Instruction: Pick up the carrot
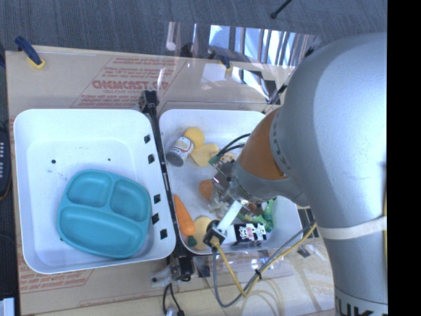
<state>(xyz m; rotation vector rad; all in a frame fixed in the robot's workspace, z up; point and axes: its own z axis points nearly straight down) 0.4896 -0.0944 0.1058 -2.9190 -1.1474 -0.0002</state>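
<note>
Jaws' opening couldn't be told: the wrist hid them from above, w/ nothing seen held. The long orange carrot point(183, 214) lay in the right-hand shallow white bin point(172, 122), just beside its left wall, near the front-left corner. Its long axis ran roughly along that wall, slim tip twd the far side and thicker end twd the near edge, next to a small round yellow fruit point(200, 228). The grey arm point(342, 157) w/ orange band point(262, 151) came in from the right, covering much of that bin, wrist angled down over its middle, near a round orange item point(207, 188). A teal divided plastic plate point(105, 212) sat in the left white bin point(39, 127) on the tabletop point(85, 78).
</note>
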